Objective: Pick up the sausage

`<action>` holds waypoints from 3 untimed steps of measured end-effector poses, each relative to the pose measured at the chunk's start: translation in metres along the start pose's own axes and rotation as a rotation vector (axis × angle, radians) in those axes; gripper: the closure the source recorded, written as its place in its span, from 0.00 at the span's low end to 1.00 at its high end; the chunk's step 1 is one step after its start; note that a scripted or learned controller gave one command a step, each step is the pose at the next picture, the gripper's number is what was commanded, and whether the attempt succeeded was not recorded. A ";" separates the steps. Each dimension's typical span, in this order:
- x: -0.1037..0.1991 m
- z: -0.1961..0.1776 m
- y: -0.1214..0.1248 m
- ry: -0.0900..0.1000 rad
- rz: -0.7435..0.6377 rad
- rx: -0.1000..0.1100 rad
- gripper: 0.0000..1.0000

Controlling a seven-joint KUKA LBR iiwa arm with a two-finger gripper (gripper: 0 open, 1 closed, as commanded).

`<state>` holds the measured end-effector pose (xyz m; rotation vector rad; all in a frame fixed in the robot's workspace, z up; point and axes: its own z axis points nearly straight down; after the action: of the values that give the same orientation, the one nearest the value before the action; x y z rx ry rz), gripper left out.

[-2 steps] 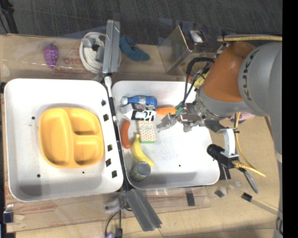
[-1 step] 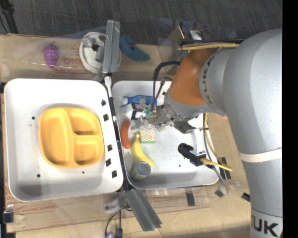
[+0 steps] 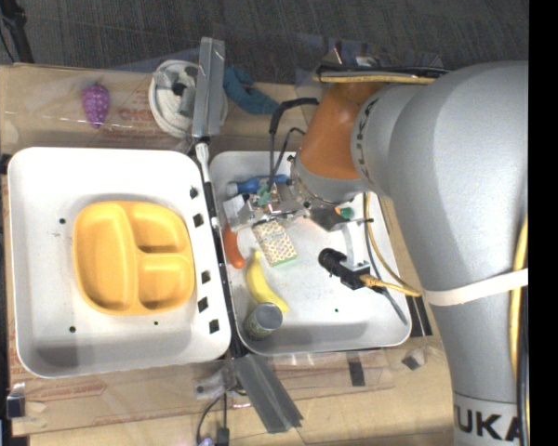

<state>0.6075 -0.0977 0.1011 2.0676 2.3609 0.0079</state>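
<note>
From above the worktop (image 3: 46, 91), the grey arm (image 3: 446, 156) comes in from the right and bends down over the right bin (image 3: 372, 328). Its tool (image 3: 263, 208) sits low in that bin's upper left part. The metal parts there are too jumbled to make out, so I cannot tell whether the tool is open or closed, and I see nothing gripped in it.

The sausage (image 3: 231, 247), a small orange-red piece, lies against the left wall of the right bin, below and left of the tool and apart from it. Just beside it to the right is a card with a green dotted pattern (image 3: 277, 242), tilted, close under the tool. A banana (image 3: 261, 284) lies below the card, and a grey can (image 3: 263, 319) stands at the banana's lower end.

The left bin (image 3: 37, 184) holds a yellow divided tray (image 3: 102, 249). On the worktop behind the bins lie a purple bunch of grapes (image 3: 95, 103), a white coil (image 3: 172, 96) and a blue cloth (image 3: 245, 94).
</note>
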 end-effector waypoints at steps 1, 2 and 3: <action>-0.014 0.006 0.005 0.007 -0.187 0.041 0.00; -0.004 0.003 -0.019 -0.007 -0.162 -0.005 0.00; -0.006 0.004 -0.001 -0.001 -0.134 0.015 0.00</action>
<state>0.6074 -0.1035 0.0973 1.9100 2.5019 -0.0114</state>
